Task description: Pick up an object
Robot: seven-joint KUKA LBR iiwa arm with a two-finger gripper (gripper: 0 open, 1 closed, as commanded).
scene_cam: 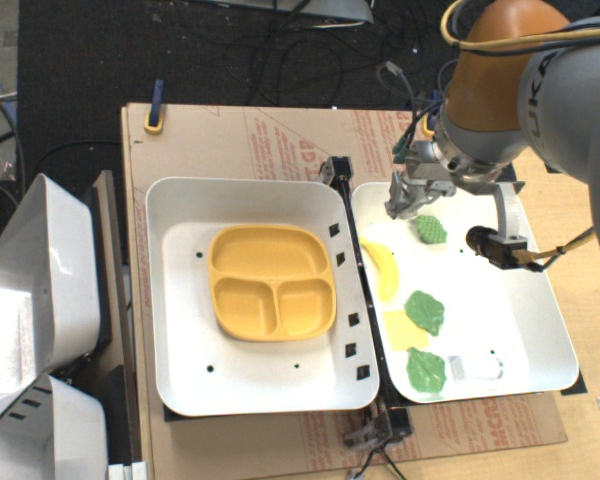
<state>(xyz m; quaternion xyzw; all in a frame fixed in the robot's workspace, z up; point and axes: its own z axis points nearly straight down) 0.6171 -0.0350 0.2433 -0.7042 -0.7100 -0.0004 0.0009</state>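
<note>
Camera view records the gripper (408,200), its opening impossible to judge, poised in the right bin (540,318) just beside a small green textured piece (431,230), judged light, pliable, best pinched across its middle.

One fixed camera looks down at a slant from above the tabletop (280,133), taking in both white bins (170,268) together.

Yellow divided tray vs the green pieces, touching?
Apart. Camera view: yellow divided tray lies in the left bin, green pieces in the right bin.
</note>
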